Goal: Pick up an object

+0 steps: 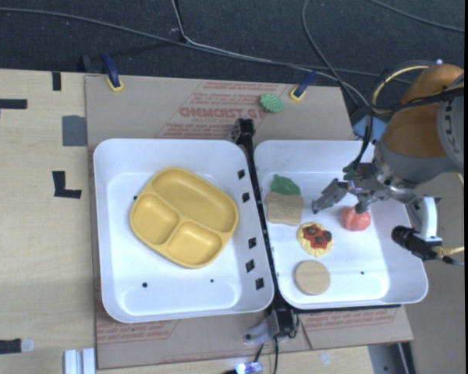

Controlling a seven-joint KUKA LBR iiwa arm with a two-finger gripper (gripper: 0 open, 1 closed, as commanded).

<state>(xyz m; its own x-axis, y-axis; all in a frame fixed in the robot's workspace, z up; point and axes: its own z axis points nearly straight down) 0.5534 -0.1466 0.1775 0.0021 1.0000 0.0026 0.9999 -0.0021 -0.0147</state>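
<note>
While the gripper (347, 201) hangs open over the right white bin (374, 287), nothing sits between its fingers.
Nearest lies the small red lumpy toy (356, 219), just below the right-hand finger, near the bin's right side.

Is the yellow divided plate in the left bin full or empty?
Empty. The yellow plate lies flat in the left bin, and its three compartments show bare yellow.

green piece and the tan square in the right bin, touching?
Touching. The camera view shows the green piece lying against the top edge of the tan square, with no white bin floor between them.
</note>
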